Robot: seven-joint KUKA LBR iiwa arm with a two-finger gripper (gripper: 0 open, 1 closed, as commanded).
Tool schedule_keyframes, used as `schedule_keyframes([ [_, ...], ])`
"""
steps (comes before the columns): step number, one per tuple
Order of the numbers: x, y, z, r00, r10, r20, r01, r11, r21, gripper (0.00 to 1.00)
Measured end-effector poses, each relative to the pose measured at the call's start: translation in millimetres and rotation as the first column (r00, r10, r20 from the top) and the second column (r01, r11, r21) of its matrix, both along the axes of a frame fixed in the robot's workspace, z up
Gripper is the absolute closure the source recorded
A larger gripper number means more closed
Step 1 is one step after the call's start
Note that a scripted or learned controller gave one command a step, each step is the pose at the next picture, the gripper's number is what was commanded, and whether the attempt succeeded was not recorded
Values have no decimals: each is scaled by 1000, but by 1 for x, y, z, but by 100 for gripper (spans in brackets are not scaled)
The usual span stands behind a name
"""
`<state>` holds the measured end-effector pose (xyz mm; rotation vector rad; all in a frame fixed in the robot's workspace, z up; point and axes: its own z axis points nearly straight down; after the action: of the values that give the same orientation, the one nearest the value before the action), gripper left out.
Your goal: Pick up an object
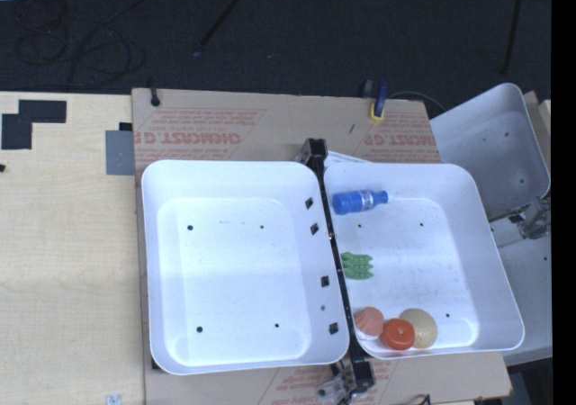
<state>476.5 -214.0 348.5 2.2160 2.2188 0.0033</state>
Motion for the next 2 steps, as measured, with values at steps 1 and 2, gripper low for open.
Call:
schedule_keyframes([
  [1, 0, 1, -21, 1000, -2, -9, 2, 1000, 3, 100],
  [2, 5, 0, 26, 1000, 1, -2, -1, 1000, 1, 100],
])
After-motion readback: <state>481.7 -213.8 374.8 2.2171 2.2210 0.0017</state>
